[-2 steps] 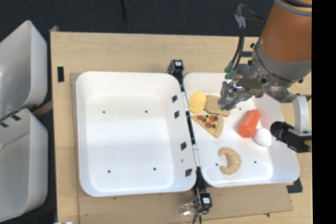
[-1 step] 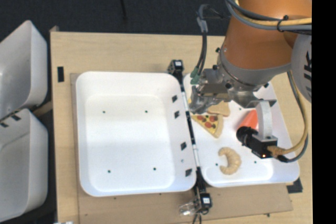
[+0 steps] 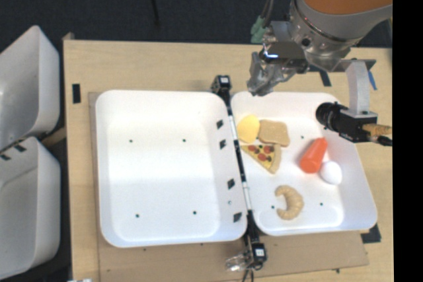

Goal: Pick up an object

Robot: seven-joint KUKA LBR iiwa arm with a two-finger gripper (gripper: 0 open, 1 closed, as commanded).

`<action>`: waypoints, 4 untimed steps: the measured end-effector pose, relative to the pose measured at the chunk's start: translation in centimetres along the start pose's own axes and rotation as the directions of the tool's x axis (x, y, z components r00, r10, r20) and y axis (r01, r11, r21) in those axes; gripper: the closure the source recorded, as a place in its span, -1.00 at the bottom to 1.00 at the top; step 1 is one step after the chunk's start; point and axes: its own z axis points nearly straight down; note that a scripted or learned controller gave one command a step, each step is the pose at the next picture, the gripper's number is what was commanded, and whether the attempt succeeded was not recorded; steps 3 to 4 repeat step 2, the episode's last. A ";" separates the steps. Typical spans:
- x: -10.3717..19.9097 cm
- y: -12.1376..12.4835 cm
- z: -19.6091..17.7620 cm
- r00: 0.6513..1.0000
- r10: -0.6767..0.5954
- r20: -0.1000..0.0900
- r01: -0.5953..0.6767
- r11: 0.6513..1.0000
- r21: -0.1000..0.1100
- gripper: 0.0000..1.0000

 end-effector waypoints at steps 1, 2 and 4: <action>-4.5 -2.7 4.7 1.000 0.007 0.003 -0.007 1.000 0.018 1.00; -4.4 -2.5 3.5 1.000 -0.002 0.004 0.002 1.000 0.013 1.00; -4.4 -2.5 3.5 1.000 -0.002 0.004 0.002 1.000 0.013 1.00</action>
